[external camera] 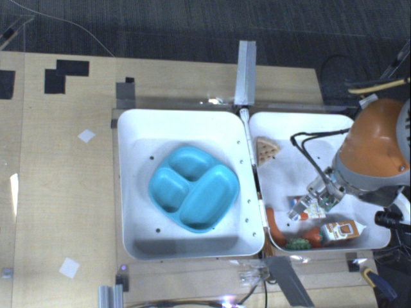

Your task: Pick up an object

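Camera view looks down on the pale wooden bench [58, 191], which carries two white bins touching along their inner walls. The left bin [138, 140] holds a blue sectioned dish [194, 188] at its centre, with three compartments facing up. The arm [376, 143], with its orange band, comes in from three o'clock over the right bin [302, 130]. The hand [308, 205] hangs low near the middle of that bin; whether it is wide or narrow cannot be told. At six o'clock in the right bin lie a small carton [339, 231], an orange carrot-like piece [273, 224] and a green item [298, 242], close together. At ten o'clock rests a tan wedge like a pizza slice [266, 149], well apart from the hand
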`<act>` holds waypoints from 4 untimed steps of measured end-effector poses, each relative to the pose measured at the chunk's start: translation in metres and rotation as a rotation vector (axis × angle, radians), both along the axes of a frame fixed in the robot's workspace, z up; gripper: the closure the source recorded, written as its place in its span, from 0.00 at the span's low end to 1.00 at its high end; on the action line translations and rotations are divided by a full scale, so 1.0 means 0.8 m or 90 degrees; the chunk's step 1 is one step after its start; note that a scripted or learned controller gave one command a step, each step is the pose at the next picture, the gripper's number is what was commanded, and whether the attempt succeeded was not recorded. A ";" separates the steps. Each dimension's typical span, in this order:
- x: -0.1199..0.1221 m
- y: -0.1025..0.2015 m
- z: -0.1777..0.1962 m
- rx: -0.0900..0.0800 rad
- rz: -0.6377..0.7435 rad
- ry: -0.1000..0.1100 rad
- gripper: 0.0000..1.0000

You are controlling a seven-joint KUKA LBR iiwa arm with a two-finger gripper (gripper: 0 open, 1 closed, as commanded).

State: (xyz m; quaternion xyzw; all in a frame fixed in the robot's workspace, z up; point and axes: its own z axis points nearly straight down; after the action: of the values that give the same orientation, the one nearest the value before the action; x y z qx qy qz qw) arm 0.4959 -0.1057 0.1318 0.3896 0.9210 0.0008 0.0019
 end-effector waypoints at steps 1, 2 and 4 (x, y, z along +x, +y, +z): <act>0.037 -0.034 0.052 -0.001 -0.050 -0.002 0.00; -0.010 -0.033 -0.010 0.000 -0.166 0.000 0.00; -0.006 -0.044 -0.030 -0.001 0.051 -0.005 1.00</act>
State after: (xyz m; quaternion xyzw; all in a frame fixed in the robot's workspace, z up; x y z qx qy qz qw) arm 0.4912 -0.1412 0.1075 0.3527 0.9357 0.0016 0.0062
